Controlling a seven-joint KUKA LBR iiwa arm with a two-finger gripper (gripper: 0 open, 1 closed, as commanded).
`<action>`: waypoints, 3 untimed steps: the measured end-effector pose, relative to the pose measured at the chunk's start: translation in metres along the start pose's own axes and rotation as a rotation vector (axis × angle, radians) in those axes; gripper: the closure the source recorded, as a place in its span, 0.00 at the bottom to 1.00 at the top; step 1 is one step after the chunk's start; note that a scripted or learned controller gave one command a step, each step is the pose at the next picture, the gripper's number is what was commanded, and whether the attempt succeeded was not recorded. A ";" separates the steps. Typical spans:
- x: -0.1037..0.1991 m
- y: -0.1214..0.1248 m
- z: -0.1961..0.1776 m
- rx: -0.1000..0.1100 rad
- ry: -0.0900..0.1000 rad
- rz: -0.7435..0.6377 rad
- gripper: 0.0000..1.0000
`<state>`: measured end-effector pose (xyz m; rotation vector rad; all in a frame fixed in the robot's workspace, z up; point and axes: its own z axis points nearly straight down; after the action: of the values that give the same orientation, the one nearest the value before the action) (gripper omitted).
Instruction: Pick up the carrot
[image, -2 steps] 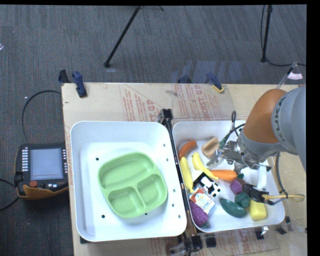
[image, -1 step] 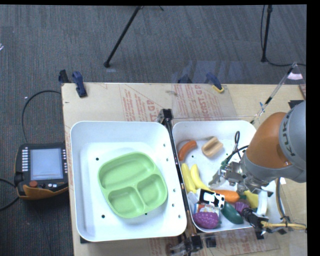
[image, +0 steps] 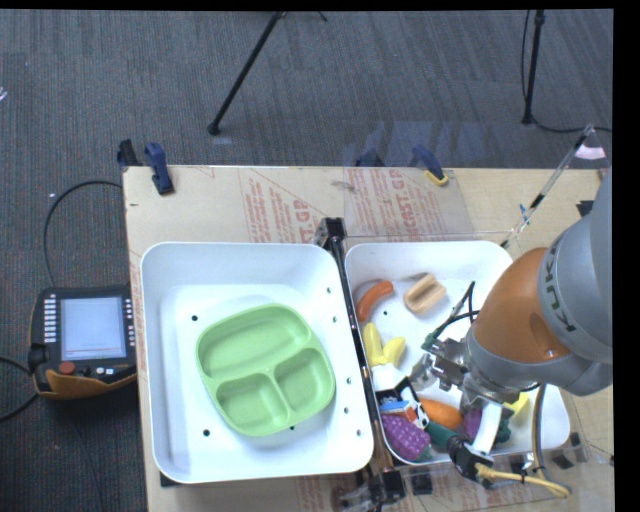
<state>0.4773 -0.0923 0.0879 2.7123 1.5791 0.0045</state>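
Lower right of frame, your gripper (image: 452, 392) hangs just over the carrot (image: 440, 412) in the right bin (image: 500, 262); finger state you cannot tell.

The claw (image: 447, 392) hovers over the carrot (image: 440, 412) (right bin (image: 478, 254), near edge).

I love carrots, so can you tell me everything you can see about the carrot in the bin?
The carrot is a small orange toy, smooth like plastic. It lies low in the right bin, partly hidden under the robot's wrist. A purple bunch of grapes lies just beside it, and the gripper hangs right over it. I cannot tell whether anything grips it or whether it has a green top.
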 end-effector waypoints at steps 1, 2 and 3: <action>-0.002 -0.001 -0.008 0.010 0.000 0.011 1.00; -0.003 -0.001 -0.008 0.009 -0.001 0.014 0.00; -0.003 -0.001 -0.016 0.013 0.000 0.018 1.00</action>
<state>0.4748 -0.0946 0.1038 2.7357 1.5606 -0.0062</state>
